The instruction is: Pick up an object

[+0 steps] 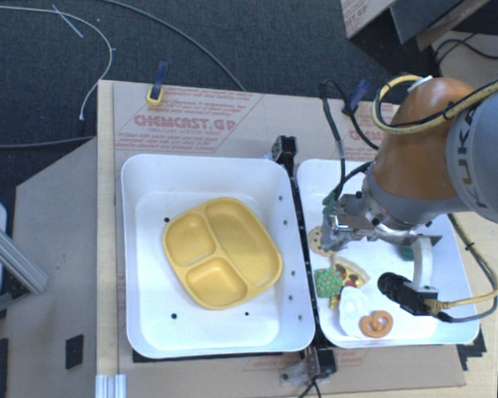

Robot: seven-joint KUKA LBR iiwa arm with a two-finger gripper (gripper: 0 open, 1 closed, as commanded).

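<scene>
My gripper hangs low over the left part of the right bin, reaching in from the right. Just to its left lies a tan round piece. Below it sit a green toy broccoli and a pizza slice. Nearer the front, an orange ring-shaped toy rests beside a white piece. A small teal thing peeks out under the wrist. The arm hides the back of this bin.
The left bin holds a yellow divided tray in its middle. A black clamp sits at the far end of the wall between the bins. Cables trail along the floor behind the bench.
</scene>
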